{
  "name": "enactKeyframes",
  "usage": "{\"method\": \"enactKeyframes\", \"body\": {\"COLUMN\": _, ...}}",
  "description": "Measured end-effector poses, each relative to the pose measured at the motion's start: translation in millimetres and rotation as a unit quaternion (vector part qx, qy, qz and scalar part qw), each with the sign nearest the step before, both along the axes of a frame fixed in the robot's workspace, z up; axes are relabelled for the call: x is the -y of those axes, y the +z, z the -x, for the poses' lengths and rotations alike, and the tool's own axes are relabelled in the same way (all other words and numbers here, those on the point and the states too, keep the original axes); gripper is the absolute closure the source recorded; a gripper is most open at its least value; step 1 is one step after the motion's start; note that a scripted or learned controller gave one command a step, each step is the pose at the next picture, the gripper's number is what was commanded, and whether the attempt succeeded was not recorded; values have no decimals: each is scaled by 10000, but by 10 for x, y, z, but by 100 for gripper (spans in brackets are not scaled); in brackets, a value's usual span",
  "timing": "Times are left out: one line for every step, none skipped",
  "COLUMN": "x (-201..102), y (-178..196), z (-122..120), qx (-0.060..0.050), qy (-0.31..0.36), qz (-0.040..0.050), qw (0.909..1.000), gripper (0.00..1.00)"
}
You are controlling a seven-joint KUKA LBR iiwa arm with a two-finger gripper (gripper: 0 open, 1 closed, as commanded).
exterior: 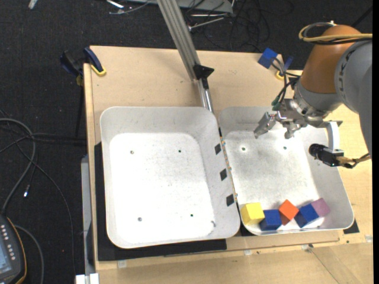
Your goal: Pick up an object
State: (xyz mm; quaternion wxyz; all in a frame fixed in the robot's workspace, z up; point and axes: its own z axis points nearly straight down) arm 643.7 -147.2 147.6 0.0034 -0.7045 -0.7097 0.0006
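On the left of the bench, the left bin (155, 176) has only a bare white floor with some dark specks, so I judge there is nothing to take from it. Going right, the right bin (278, 164) keeps its objects crowded in the near corner: a yellow cube (253, 212), a blue cube (271, 219), an orange cube (288, 210), another blue cube (307, 214) and a pale purple cube (321, 206), touching each other. Above the far part of this bin hangs the gripper (277, 126), its two fingers spread apart with nothing between them. The step seems to be the approach; the next move should bring the gripper toward the near corner and down. Around the wooden bench (148, 78) the floor is dark, with cables.
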Motion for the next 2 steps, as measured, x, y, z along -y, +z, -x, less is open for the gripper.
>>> {"method": "enactKeyframes", "body": {"x": -337, "y": -560, "z": -270, "qx": 12, "qy": -7, "qz": 11, "qw": 10000, "gripper": 0}}
{"method": "enactKeyframes", "body": {"x": -409, "y": -528, "z": 490, "qx": 3, "qy": -51, "qz": 17, "qw": 10000, "gripper": 0}}
